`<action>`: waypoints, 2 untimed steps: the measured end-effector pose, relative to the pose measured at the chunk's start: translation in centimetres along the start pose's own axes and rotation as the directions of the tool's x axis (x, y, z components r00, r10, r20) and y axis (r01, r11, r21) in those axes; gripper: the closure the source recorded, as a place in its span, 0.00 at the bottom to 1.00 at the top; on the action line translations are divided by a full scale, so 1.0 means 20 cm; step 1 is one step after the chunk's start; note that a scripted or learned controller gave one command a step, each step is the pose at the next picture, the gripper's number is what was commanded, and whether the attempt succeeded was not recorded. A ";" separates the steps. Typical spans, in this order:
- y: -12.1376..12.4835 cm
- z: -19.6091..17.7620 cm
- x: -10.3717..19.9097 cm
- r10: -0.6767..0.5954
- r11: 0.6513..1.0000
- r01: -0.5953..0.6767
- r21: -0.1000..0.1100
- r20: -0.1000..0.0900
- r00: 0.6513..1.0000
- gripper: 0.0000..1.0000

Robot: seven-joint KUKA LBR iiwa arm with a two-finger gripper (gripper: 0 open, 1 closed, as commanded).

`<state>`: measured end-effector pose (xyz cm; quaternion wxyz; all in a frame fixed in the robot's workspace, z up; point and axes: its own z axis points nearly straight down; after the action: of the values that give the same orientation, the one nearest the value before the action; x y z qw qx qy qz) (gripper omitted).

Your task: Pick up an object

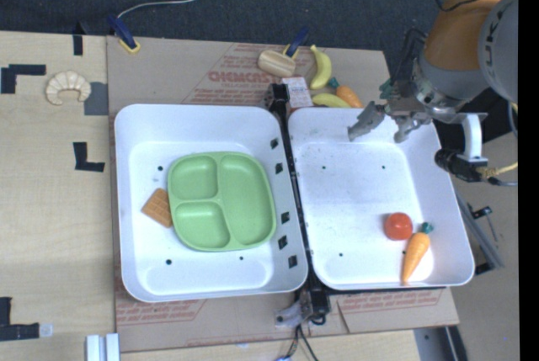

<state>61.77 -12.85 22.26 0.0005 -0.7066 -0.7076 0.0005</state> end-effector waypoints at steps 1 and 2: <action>-0.20 0.23 -0.33 0.003 1.000 -0.003 0.002 0.002 1.000 0.00; -0.67 0.68 -0.29 0.002 1.000 -0.002 0.000 -0.001 1.000 0.00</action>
<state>48.38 -18.76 8.59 0.0008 -0.7072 -0.7070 -0.0001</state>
